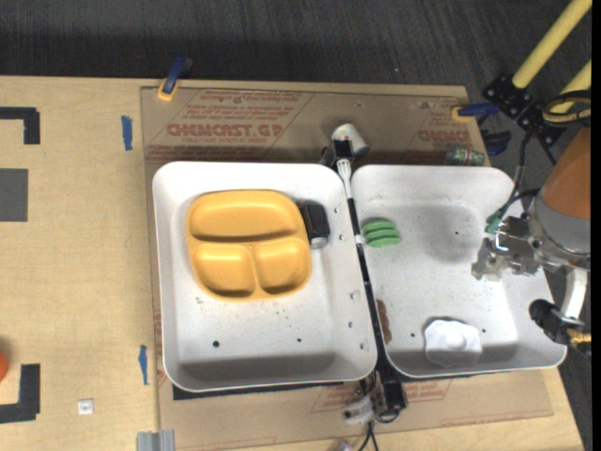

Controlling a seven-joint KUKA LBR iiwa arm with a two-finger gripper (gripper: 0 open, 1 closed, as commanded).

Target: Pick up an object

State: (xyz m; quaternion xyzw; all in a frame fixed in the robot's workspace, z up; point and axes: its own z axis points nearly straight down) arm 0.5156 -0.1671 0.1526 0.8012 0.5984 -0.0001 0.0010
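From my remote station I saw the two shallow white plastic bins side by side on the bench, the left bin and the right bin, meeting along a dark central divider. In the left bin lay a yellow moulded plastic tray with three compartments, and just beside its right edge, touching or nearly so, sat a small dark grey block-like object. In the right bin a small green ribbed item rested near the divider towards the far side, and a white crumpled lump, perhaps cloth or soft plastic, sat near the front wall.

The grey arm with its orange band had its metal gripper over the right side of the right bin, well apart from both the green item and the white lump. How wide the claw stood I could not tell; the metal parts blurred together at that angle. I saw nothing carried beneath it.

My judgement was that the pick was not yet made: every candidate object rested in its bin. What remained was the whole of it: choosing a target, descending, closing on it and lifting it clear. The white lump looked the nearest candidate
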